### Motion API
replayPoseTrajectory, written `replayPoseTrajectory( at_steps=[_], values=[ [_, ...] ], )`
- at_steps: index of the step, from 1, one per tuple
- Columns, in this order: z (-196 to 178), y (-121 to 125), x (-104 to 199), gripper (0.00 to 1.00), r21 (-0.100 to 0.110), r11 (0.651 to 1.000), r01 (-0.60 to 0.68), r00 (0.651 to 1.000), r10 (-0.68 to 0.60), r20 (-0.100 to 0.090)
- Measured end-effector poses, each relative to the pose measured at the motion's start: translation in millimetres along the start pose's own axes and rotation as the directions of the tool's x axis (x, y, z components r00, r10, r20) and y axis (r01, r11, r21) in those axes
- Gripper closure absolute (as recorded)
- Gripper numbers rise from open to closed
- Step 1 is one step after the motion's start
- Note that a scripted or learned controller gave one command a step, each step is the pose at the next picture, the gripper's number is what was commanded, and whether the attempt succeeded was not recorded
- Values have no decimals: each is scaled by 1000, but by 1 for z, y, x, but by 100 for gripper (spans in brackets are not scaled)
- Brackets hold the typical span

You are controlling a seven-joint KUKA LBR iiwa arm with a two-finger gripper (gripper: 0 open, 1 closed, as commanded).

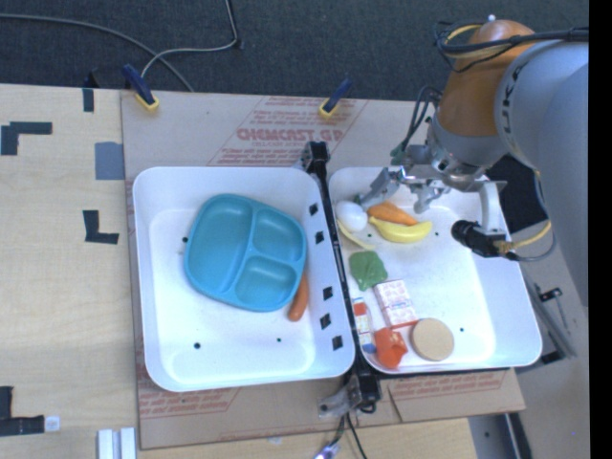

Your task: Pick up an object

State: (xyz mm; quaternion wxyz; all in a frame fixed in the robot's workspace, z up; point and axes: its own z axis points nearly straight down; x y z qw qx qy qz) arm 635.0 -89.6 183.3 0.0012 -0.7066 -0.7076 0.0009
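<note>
Orange carrot (399, 215) atop yellow banana (402, 230), seemingly touching, right bin.

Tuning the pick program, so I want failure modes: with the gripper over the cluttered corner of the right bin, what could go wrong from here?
1. The gripper hovers right above a carrot, a banana and an egg packed together; closing could catch two items or push one aside.
2. These lie near the right bin wall, so a finger might strike the rim.
3. The round egg could likely roll away if nudged.
</note>
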Motion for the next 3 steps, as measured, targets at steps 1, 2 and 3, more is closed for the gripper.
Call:
replayPoseTrajectory(
  at_steps=[1,2,3],
  values=[
    [81,15,-29,0,-3,1000,0,1000,0,2],
    [98,27,-15,0,10,1000,0,1000,0,3],
    [89,27,-15,100,9,1000,2,1000,-2,5]
  ],
)
